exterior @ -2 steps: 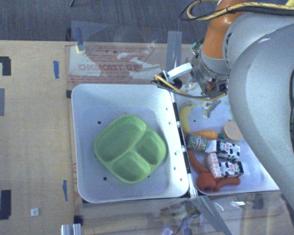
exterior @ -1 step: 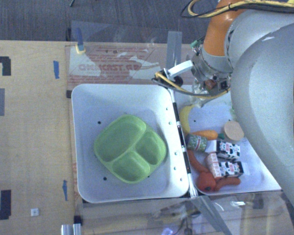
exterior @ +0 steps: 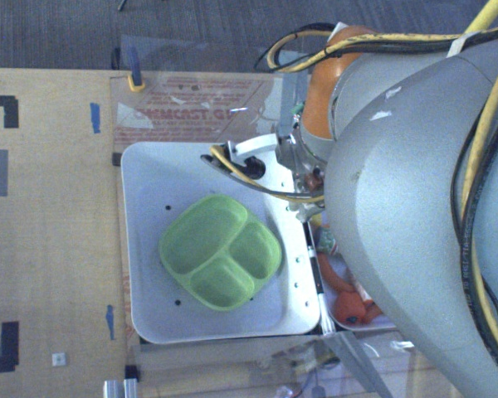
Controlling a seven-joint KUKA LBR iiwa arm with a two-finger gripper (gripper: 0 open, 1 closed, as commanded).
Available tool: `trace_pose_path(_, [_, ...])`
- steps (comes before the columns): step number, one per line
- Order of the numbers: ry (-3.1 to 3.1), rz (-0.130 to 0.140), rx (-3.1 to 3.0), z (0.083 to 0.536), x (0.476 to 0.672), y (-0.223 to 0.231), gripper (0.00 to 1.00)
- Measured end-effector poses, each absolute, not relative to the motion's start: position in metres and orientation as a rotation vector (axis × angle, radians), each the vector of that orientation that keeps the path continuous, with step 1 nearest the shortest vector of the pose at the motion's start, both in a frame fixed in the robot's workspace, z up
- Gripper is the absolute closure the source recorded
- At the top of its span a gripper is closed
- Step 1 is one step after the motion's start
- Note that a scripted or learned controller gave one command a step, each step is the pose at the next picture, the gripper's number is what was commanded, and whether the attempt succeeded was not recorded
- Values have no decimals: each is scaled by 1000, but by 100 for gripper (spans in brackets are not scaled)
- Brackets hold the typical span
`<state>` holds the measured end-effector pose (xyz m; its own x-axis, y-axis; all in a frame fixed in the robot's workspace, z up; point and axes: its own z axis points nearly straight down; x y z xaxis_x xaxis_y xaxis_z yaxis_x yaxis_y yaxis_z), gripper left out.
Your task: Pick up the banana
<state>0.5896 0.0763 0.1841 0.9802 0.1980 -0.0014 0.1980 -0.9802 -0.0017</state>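
Note:
My arm's grey bulk covers most of the right bin. The orange band sits at the upper middle, with the wrist and its yellow-black cables just below it. The gripper points down at the divider between the two bins, and its tip is hidden by the arm. A small yellow patch shows right beneath it at the right bin's left edge. I cannot tell whether that patch is the banana.
A green three-section plate lies in the left white bin. An orange toy and a small greenish item lie in the visible strip of the right bin. Brown cardboard covers the bench to the left.

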Motion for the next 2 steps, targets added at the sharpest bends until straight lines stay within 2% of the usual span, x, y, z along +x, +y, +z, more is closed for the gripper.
trace_pose_path(1, [-313,-2,-3124,112,624,208,100])
trace_pose_path(2, [-318,-1,-3125,246,597,222,100])
